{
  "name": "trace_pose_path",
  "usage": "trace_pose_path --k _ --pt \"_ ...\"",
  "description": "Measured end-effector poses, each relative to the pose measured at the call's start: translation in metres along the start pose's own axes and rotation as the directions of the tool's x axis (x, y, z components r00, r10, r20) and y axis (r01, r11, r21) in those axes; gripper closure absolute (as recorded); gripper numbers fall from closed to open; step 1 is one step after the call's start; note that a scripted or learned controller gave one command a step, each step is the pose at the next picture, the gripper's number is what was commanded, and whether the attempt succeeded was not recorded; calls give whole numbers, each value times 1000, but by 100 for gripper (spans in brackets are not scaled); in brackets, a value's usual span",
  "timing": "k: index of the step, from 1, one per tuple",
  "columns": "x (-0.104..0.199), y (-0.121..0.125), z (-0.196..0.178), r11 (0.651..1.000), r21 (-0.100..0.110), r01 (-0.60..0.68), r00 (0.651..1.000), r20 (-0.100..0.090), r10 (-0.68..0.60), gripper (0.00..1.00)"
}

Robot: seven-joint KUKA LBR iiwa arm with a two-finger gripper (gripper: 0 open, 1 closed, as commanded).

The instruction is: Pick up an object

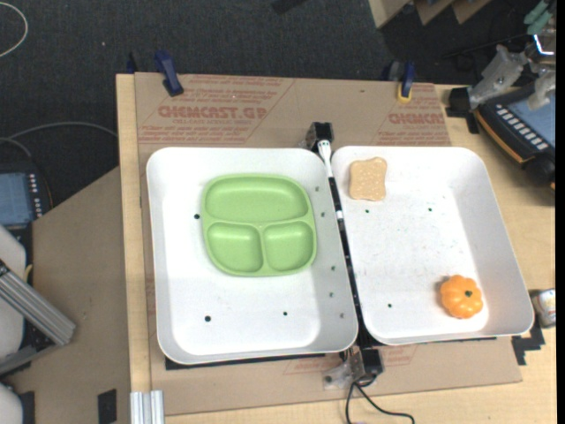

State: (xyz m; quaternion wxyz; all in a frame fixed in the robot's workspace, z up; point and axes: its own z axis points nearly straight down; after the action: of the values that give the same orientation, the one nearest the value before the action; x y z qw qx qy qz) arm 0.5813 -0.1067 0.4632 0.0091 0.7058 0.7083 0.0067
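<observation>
A slice of toast [367,179] lies at the far left corner of the right bin [494,228]. A small orange pumpkin [461,297] sits near that bin's front right corner. In the left bin [168,237] rests a green three-compartment plate [259,223] with nothing in its sections.
The two white bins stand side by side on a brown board [265,104], joined by a black strip [340,228]. Blue and yellow clamps [168,73] hold the board's far edge. Equipment [516,95] crowds the upper right, and a metal rail [35,307] lies at the left.
</observation>
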Motion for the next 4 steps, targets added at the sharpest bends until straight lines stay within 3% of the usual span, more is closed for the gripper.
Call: trace_pose_path --k 1,2,3,4 --pt "22 -48 -79 1000 10 -1 1000 -2 1 0" --pt "76 -103 -75 1000 24 2 1000 -6 -2 0" --pt "73 -99 -86 1000 19 -2 1000 -3 2 100" --pt "2 -101 -74 1000 25 -11 1000 -2 11 100"
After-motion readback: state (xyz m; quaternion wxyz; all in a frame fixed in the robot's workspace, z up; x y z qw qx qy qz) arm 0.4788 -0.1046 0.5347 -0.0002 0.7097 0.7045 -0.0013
